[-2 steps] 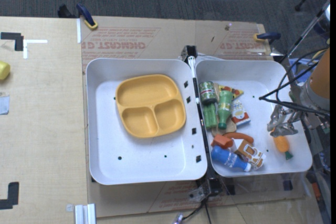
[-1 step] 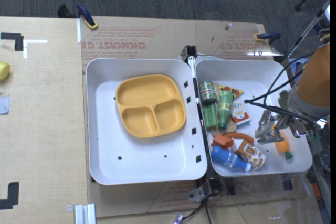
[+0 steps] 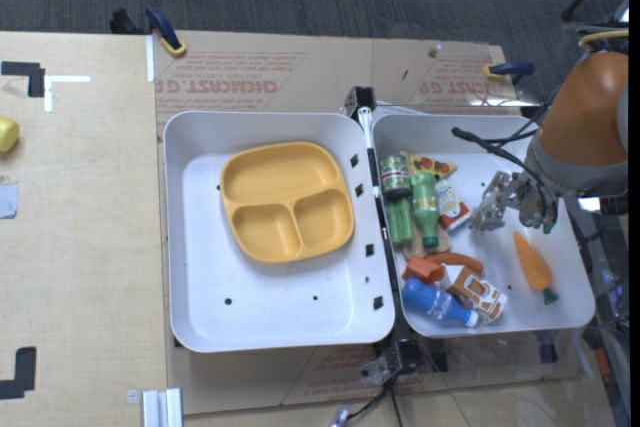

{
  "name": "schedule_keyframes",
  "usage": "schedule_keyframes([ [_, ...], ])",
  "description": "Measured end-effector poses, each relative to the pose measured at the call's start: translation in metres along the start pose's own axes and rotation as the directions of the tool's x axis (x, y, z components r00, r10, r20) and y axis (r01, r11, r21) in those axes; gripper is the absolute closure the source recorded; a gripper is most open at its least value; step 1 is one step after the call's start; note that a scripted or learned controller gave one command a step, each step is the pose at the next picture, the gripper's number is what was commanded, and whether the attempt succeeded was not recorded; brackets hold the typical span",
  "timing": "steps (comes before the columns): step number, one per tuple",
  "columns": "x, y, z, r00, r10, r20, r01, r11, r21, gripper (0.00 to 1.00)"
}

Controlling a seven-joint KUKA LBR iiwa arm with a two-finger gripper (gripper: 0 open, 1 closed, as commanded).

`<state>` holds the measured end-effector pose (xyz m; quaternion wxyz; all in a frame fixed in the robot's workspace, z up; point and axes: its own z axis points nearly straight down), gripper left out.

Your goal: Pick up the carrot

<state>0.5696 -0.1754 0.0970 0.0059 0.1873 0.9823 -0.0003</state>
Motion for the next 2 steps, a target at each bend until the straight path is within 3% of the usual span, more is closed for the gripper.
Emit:
schedule_keyframes([
  [1, 0.002, -0.001, 0.003, 1.0, 0.001, -0.007, -0.001, 1.0, 0.001, 0.0],
  [2, 0.037, -0.065, 0.004, 0.995, -0.097, -0.008, 0.097, 0.995, 0.0, 0.0],
])
